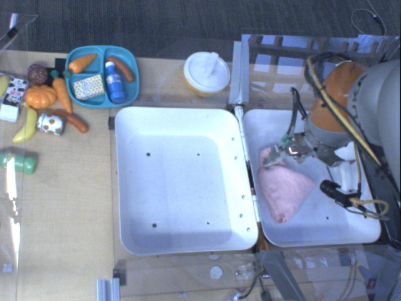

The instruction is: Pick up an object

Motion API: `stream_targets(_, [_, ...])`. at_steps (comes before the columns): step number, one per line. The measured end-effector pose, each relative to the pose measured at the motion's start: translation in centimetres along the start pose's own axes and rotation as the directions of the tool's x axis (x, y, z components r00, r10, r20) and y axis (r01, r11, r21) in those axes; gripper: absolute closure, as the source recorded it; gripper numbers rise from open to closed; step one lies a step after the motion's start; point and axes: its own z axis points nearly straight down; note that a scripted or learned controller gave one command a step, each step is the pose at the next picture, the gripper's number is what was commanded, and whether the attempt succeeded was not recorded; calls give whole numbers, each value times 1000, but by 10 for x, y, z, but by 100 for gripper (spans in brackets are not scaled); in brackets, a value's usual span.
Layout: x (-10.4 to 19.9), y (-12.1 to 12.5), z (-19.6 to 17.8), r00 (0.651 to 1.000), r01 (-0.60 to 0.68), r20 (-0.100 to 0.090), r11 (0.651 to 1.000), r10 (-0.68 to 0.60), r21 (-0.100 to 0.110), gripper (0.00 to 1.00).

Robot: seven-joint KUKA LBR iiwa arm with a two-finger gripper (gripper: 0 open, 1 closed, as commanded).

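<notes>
A pale wooden bench (62, 218) bears two shallow white bins before dark carpet. In the right bin (351, 227) lies a soft, pink, rounded object (283, 190); the gripper (279, 157) rests at its upper edge, its grip impossible to judge.

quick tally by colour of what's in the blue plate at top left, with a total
On the blue plate, going by main colour; items are small, so kinds are a best guess:
orange: 2, a carrot and a sausage-like piece
blue: 1, a bottle
pale, patterned: 1, a flat square piece
total: 4
</notes>
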Motion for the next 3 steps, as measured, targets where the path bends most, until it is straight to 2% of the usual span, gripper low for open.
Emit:
stream_targets(1, [2,34,0,988,155,1,988,-155,-1,0])
stream_targets(2, [-10,17,0,990,141,0,990,-141,-1,0])
stream_targets(3, [7,29,0,986,167,1,986,-167,-2,0])
